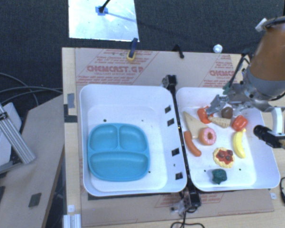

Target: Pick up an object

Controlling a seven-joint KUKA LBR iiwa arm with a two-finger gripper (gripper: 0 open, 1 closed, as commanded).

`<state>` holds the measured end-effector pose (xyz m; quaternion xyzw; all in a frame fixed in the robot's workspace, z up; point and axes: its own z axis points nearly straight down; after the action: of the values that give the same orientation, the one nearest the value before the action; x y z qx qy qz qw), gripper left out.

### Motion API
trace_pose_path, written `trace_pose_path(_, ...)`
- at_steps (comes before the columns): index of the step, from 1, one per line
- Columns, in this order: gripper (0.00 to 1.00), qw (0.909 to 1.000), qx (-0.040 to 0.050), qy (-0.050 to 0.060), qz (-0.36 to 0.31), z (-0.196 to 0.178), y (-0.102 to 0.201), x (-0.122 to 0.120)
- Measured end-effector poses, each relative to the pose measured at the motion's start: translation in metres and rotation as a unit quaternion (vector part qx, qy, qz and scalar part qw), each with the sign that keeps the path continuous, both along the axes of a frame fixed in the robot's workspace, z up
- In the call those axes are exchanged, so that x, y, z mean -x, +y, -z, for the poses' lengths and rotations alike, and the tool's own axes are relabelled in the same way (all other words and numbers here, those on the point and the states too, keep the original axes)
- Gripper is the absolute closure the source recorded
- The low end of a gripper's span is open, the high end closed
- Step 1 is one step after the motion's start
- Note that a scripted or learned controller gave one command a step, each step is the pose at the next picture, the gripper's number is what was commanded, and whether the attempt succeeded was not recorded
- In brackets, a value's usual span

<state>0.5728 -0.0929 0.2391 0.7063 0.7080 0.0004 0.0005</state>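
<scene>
Nearest in the right bin (270, 175): a dark green lump of toy food (219, 175), just above it a small round pizza (224, 156), with a banana (238, 144) beside that. Then a pink-iced doughnut (208, 136) and an orange sausage (192, 144) lying along the divider, a pale wedge (191, 124) near it. In the left bin (128, 96), well apart from the food, sat a blue divided plate (117, 152). Farther back, over the heap at the right bin's far side, hung the gripper (217, 104), low above a red tomato-like piece (204, 115), a brown rounded piece (226, 112), a cream-coloured piece (220, 122) and a red-orange pepper (239, 123). Fingers looked spread apart, with nothing seen clamped between them; hard to be sure at that size. Judged from this: no object lifted yet, all pieces lying on the bin floor. Reach seemingly done; closing on a piece and raising it left to do.
</scene>
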Motion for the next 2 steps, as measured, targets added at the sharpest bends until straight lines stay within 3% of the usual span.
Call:
trace_pose_path(1,0.00,1.0000,0.0014,-0.006,0.000,0.100,-0.041,-0.070)
trace_pose_path(2,0.00,1.0000,0.0002,-0.002,0.003,0.153,-0.045,0.009)
